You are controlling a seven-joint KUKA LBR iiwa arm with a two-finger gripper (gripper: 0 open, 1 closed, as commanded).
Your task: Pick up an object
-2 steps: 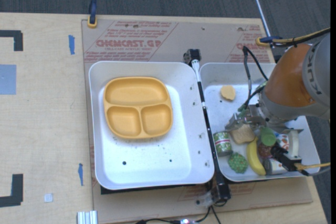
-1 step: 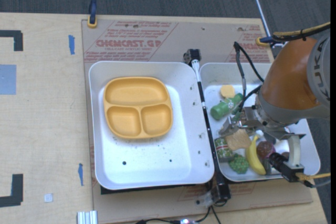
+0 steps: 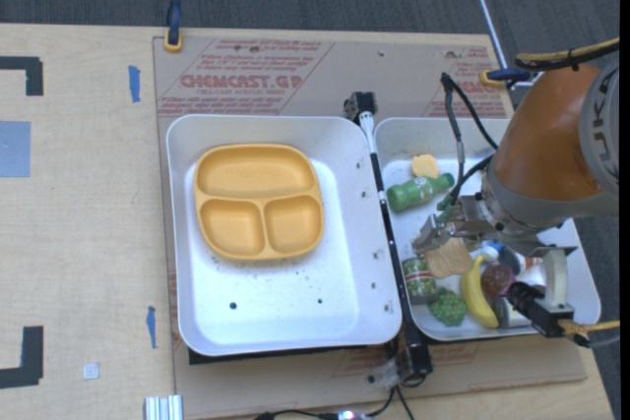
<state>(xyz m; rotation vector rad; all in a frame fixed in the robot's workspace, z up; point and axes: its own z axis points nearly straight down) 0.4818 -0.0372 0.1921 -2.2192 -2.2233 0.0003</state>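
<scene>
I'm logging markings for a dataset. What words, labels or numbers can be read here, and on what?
"CHEMCAST GP", red print, on the brown sheet under the bins; the smaller red lines around it are too blurred to read.
Letters on the arm, cut off at the edge: unreadable.
Label on the small can: too small.

Yellow divided plate in left bin.

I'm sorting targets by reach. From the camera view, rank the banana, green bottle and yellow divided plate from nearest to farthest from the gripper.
Measured from the gripper:
1. Banana, just below it, right bin.
2. Green bottle, up-left, right bin.
3. Yellow divided plate, left bin, farthest.
</scene>
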